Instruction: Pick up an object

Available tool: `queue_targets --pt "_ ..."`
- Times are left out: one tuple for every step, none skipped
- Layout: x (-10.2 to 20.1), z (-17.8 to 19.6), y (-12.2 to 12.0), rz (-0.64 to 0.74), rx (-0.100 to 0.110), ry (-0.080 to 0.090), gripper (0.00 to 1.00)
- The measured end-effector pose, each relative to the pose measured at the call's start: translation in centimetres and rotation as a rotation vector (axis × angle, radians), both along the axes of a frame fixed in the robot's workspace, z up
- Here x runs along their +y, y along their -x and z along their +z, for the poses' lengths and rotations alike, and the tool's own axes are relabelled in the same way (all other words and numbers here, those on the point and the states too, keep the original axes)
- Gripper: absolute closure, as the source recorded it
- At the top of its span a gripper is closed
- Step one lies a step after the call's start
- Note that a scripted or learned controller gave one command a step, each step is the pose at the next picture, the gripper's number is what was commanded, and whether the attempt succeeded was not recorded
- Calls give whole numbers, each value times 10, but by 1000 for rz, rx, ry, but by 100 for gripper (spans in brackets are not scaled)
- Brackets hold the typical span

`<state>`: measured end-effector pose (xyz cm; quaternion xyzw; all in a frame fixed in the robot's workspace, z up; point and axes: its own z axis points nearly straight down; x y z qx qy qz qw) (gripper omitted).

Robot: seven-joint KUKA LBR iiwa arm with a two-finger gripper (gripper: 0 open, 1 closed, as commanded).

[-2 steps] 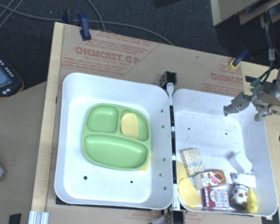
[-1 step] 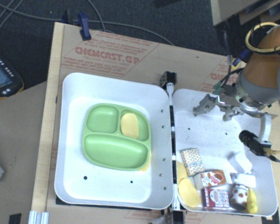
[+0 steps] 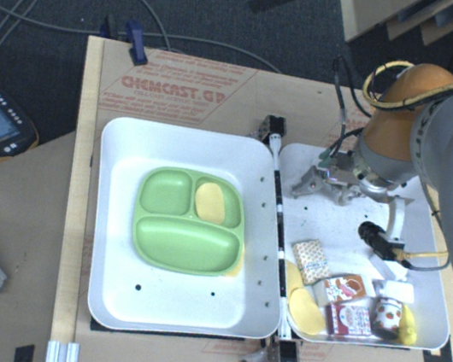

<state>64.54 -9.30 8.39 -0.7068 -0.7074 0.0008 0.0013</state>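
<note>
In the right bin (image 3: 439, 257), from the overhead camera, I see the loose objects heaped at its near end: a patterned packet (image 3: 311, 258), a red carton (image 3: 347, 318) and a yellow piece (image 3: 306, 311), probably dumped there as pick targets. My gripper (image 3: 342, 188) sits over the bin's far end, well apart from them. I cannot tell how it is set, and I see nothing in it. The left bin (image 3: 107, 267) carries a green divided tray (image 3: 189, 221).
</note>
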Motion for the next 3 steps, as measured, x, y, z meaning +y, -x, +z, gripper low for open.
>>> queue_targets --pt "-56 0 103 -3 -2 2 0" --pt "-89 134 36 -1 -6 3 0" --pt "-62 89 114 -1 -1 0 0"
